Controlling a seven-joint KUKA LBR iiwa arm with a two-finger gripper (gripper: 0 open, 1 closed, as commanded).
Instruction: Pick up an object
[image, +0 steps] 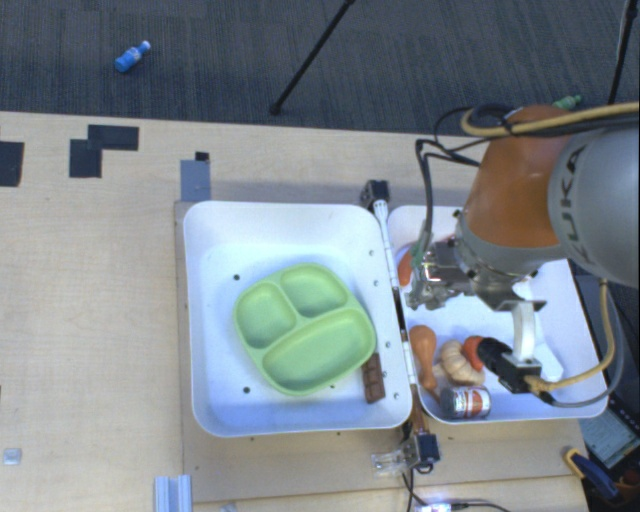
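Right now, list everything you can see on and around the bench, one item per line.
left bin: one, white, left half of the bench.
right bin: one, white, beside it on the right.
divided plate: one, green, three compartments, middle of the left bin.
brown bar: one, dark brown, left bin by the plate's lower right edge.
can: one, silver and red, lying at the right bin's front.
orange piece: one, right bin's left side.
bottle: one, blue, on the carpet, far upper left.
arm: one, grey with orange band, over the right bin.
gripper: one, metallic, low over the right bin.
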